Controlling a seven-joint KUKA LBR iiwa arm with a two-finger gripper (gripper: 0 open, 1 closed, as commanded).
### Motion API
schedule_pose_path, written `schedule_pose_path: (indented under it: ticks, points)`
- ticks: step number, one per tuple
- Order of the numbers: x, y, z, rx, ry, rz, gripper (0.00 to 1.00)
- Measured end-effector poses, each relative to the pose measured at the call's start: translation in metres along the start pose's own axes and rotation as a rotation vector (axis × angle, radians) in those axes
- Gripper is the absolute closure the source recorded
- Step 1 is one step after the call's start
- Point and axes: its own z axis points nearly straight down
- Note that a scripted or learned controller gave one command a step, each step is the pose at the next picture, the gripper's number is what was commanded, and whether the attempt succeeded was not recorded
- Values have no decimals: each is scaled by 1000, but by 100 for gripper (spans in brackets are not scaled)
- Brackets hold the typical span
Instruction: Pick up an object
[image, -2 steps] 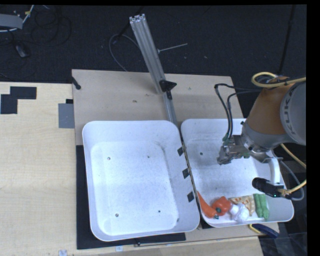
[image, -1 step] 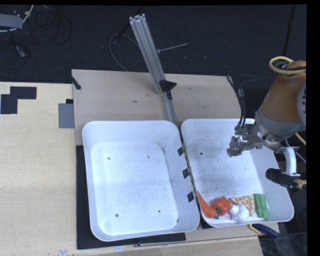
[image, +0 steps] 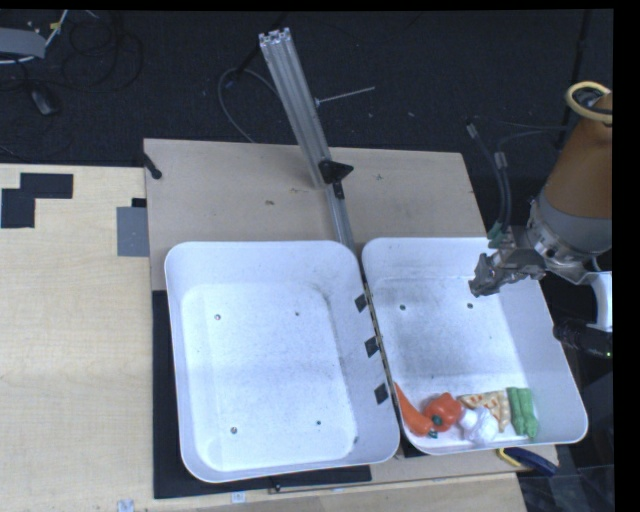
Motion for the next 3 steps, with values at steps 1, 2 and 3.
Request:
schedule_pose_path:
  ticks: [1, 2, 3]
  points:
    - [47, 16, 13, 5, 1, -3, 100]
    - [92, 34, 19, 5, 1, -3, 100]
    - [146, 35, 14, 5, 1, -4, 100]
